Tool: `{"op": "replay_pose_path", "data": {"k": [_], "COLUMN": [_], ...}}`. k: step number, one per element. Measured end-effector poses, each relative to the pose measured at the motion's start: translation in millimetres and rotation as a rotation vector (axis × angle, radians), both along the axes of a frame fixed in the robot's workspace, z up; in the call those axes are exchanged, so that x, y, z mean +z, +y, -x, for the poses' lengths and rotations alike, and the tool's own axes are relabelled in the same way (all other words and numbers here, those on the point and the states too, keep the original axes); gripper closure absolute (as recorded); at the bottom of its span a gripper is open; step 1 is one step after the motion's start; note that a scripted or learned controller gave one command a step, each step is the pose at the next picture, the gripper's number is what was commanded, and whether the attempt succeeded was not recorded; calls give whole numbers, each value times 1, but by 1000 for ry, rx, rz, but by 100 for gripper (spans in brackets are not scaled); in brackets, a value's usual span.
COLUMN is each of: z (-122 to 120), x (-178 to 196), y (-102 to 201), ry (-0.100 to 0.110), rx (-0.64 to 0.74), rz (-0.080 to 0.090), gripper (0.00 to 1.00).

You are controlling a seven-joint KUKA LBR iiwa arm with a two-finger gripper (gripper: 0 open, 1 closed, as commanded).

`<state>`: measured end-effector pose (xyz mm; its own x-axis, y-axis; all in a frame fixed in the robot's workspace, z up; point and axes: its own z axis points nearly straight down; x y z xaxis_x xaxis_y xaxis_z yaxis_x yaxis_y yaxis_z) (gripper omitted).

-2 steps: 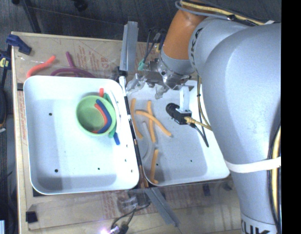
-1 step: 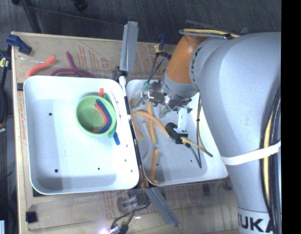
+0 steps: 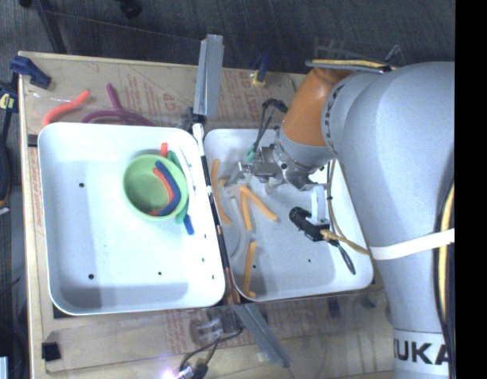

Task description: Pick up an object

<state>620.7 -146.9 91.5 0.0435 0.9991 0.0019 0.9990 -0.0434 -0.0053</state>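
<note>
Several orange sticks (image 3: 257, 204) lie in the right bin (image 3: 290, 283), near its far-left corner, just under my claw (image 3: 255, 166). I cannot tell its grip.

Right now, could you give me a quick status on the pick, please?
Gripper low in right bin, fingers unclear. Orange sticks loose beside it. Green bowl in left bin.
</note>
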Motion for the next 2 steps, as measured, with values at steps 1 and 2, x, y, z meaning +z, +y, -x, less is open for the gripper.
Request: {"op": "replay_pose_path", "data": {"k": [1,2], "z": [0,-21], "x": [10,92], "y": [1,2], "ry": [2,-4], "rx": [4,197], "rz": [-2,1], "gripper": [100,100]}}
